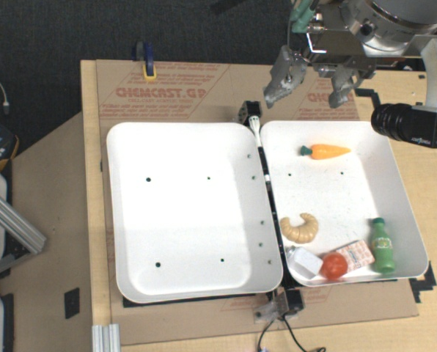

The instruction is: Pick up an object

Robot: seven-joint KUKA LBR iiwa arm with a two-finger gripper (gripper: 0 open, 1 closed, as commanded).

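The grey robot arm comes in from the top right corner, and its orange band shows at the very top edge. Its wrist points down at the bench. The metal two-finger gripper (310,88) hangs above the far edge of the right bin, over the brown cardboard sheet (204,86). Its two fingers (281,85) are spread wide apart, with nothing between them. One finger is out to the left and the other is further right, both tilted down toward the bins.

There are two shallow white plastic bins side by side. The left white bin (130,218) has small dark dots on its floor. The right white bin (394,174) holds all the toys.

There is one orange toy carrot with a green top (326,151). It lies flat near the far side of the right bin, just below the gripper but not touching it. There is one tan curled toy croissant (300,227) near the left wall of that bin. There is one small green plastic bottle (382,245) by the right wall, at the near end. There is one round red toy tomato (334,266) at the near edge. It touches one flat pink and white packet (355,254), which lies between the tomato and the bottle. There is one small white block (302,262) just left of the tomato, in the near corner.

One blue and yellow clamp (148,61) sits at the far edge of the cardboard, well apart from the bins.
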